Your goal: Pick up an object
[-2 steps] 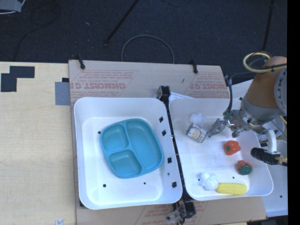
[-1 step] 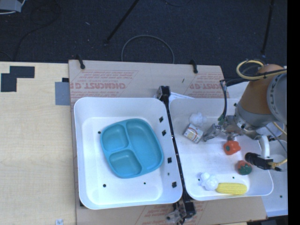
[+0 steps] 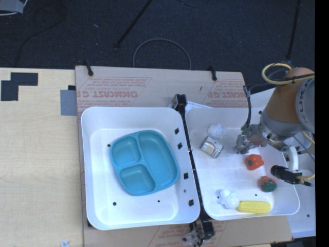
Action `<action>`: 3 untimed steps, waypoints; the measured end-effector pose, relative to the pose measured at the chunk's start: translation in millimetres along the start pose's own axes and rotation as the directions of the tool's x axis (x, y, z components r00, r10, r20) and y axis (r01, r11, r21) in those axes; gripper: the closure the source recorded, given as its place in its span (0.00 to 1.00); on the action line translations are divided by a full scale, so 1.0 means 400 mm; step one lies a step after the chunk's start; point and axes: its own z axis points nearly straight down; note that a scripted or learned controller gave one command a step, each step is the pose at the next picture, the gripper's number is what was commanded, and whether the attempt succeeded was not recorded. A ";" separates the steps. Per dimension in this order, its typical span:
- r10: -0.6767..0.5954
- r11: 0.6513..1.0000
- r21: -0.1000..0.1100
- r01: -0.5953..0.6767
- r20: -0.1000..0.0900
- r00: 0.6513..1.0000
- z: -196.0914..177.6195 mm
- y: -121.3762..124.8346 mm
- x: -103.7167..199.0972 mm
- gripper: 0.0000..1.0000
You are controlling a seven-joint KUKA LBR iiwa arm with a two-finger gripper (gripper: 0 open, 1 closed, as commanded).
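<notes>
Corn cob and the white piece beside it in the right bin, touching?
Touching. In the camera view, the left end of the corn cob runs straight into the white piece near the front wall of the right bin; no bin floor shows between them.

Grey arm [image 3: 303, 107], orange band, looped yellow cable [image 3: 275, 72].

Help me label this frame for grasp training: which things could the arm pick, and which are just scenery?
Pickable: orange pepper, red-green toy, corn cob, small can, white toy.

Scenery: blue divided plate, white bins, cardboard.
</notes>
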 end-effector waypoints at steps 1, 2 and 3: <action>-0.005 1.000 -0.007 0.005 0.002 1.000 -0.159 0.005 0.000 1.00; -0.005 1.000 -0.007 0.005 0.002 1.000 -0.288 0.006 -0.002 1.00; -0.008 1.000 0.000 0.008 -0.002 1.000 -0.274 0.026 0.148 1.00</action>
